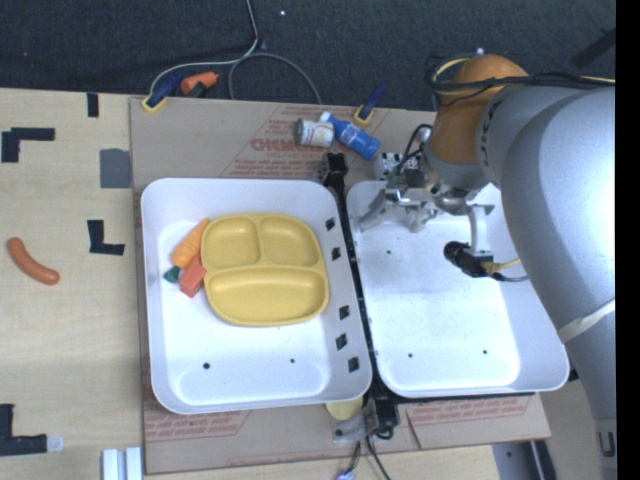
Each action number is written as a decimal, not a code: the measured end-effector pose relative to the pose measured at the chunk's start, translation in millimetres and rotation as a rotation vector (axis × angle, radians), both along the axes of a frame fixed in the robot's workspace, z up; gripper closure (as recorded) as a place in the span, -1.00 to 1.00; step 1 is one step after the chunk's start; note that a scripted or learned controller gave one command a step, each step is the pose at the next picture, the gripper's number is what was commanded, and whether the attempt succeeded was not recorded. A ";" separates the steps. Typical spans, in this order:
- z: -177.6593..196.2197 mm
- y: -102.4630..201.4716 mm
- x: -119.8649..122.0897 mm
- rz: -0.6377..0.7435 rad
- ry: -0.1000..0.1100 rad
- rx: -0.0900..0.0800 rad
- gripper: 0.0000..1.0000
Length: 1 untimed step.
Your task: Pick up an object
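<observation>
1. Hanging over the far left corner of the right bin point(450, 328), my gripper point(405, 206) sits low by the wall that the two bins share, with the arm reaching in from the right.
2. Whether it is spread or closed I cannot tell from this slant; the wrist hardware hides it, and I see nothing held there.
3. What I could pick lies in the left bin point(250, 373): a yellow divided plate point(265, 268) in the middle, with an orange piece point(188, 243) and a red piece point(192, 280) tucked against the plate's left edge.
4. That crowding probably makes either small piece awkward to grab, since the plate's rim blocks one side.
5. A sausage point(33, 261) lies on the bench far to the left, outside both bins, and a bottle point(340, 133) lies beyond them.
</observation>
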<state>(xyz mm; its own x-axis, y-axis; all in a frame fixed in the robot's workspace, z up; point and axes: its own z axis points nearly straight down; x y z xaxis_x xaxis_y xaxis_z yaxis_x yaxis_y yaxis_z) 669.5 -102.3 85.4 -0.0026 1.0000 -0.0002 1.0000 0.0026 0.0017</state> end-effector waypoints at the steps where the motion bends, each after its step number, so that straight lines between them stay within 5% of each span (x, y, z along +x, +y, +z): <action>1: 1.2 0.4 -38.6 -0.002 -0.002 -0.002 -1.00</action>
<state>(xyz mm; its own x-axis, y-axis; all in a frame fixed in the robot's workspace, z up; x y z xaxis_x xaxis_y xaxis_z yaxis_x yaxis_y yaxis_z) 630.9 -101.9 86.6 -0.0010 1.0000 -0.0024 1.0000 0.0010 0.0041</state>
